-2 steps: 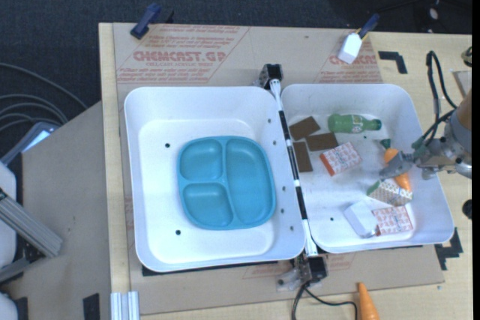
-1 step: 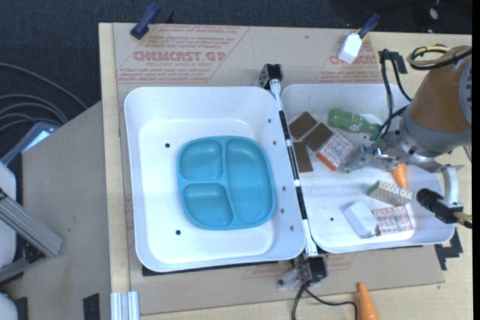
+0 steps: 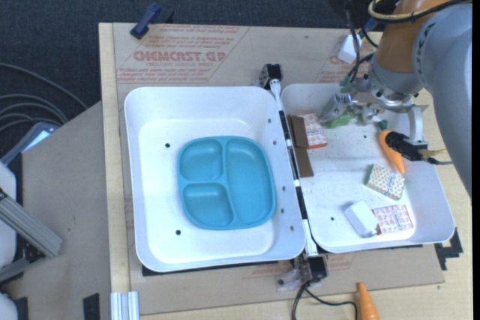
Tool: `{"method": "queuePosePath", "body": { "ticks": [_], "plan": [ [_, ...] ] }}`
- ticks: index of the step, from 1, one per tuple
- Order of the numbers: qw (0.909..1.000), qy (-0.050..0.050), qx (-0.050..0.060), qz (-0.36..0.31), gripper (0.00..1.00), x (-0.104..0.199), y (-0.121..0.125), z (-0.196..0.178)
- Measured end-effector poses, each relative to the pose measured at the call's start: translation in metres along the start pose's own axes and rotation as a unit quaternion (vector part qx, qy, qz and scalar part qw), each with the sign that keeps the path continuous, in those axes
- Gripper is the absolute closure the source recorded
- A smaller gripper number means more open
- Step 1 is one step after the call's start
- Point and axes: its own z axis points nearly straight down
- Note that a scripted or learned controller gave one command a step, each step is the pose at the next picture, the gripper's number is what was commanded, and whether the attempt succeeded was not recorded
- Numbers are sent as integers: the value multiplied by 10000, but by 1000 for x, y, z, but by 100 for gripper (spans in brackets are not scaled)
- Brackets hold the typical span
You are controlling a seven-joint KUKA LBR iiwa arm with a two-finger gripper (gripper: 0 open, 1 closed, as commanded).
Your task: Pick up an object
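The tabletop (image 3: pixel 187 49) carries two shallow white bins side by side. The left bin (image 3: pixel 150 109) holds a blue divided plate (image 3: pixel 225 181). The right bin (image 3: pixel 337 176) holds all the small candidates for pickup. The arm (image 3: pixel 420 34) reaches in over the far right corner of the right bin, and the pincer (image 3: pixel 349 110) is low over the far end of that bin. Its opening is blurred against the wrist hardware, so wide or narrow cannot be told, and no item is seen held in it. The step in hand is judged to be the approach or descent, with the grasp not yet confirmed. The nearest candidate is a brown and red box (image 3: pixel 304 137) lying against the divider wall, just beside the pincer. An orange item (image 3: pixel 390 150) lies near the right wall. Toward the near end lie a red-printed packet (image 3: pixel 393 218), a patterned block (image 3: pixel 385 180) and a white block (image 3: pixel 360 218), the white block touching the packet. The next move calls for centring over one item and closing squarely. The box leaves little clearance on its divider side.
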Motion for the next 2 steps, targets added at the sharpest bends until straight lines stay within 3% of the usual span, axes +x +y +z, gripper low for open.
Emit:
{"method": "queuePosePath", "body": {
  "ticks": [1,2],
  "plan": [
    [10000,-7,12,-2,100,0,0,-10],
    [10000,-4,-45,-13,100,77,-98,-101]
  ]
}}
